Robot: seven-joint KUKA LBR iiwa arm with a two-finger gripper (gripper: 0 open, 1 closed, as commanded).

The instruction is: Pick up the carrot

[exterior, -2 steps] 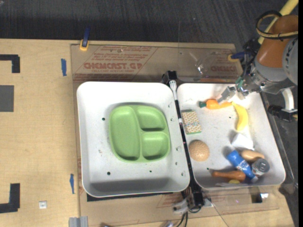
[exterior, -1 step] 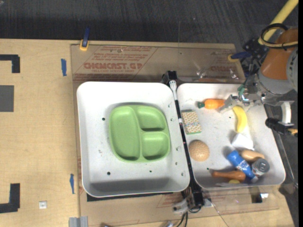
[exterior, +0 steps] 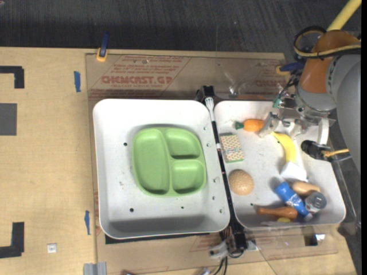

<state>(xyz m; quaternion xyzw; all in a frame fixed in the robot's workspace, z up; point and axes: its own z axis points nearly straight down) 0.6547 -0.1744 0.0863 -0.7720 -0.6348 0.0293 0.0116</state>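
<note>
Overhead, two white bins sit side by side on a bench. Inside the left bin lies a green divided plate. Toward the far edge of the right bin lies the carrot, orange with a green tip. Just to its right, the gripper hangs close beside the carrot; whether it is apart or together cannot be told. Nearer in that bin lie a banana, a brown ball and a blue bottle
</note>
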